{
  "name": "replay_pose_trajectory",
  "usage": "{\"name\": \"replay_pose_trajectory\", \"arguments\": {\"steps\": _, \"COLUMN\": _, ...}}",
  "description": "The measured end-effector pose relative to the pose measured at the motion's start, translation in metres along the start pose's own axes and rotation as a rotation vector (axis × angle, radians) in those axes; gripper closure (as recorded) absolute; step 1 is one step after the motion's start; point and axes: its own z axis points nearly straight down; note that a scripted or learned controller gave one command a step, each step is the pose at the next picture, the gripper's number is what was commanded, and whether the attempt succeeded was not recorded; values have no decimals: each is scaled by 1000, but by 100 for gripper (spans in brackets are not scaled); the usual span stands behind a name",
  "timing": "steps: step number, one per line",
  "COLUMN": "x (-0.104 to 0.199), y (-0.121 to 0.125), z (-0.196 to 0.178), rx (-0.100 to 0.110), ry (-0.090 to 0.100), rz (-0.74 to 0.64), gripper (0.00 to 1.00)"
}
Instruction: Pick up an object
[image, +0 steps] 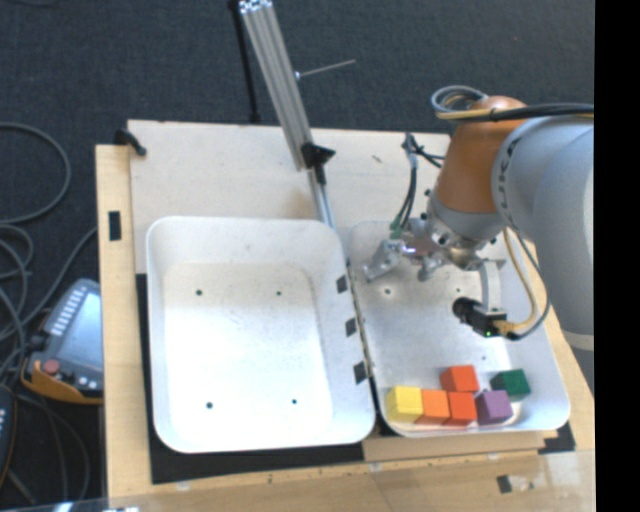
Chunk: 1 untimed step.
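Down where the right bin (540, 345) meets the lower right of the frame, the blocks huddle together: yellow block (405, 401), orange blocks (448, 404), purple block (493, 406), green block (512, 382). The end effector (398, 257) sits well apart from them, up near the bin's top left corner, carrying nothing; can't tell its state.

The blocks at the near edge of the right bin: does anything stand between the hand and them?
Nothing visible does. The hand is over the far part of the right bin; the yellow block, orange blocks, purple block and green block lie clustered at the near edge, with bare bin floor between.
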Motion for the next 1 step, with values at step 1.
{"name": "replay_pose_trajectory", "arguments": {"steps": 1, "x": 46, "y": -30, "z": -58, "rx": -3, "ry": 1, "rz": -1, "gripper": 0}}
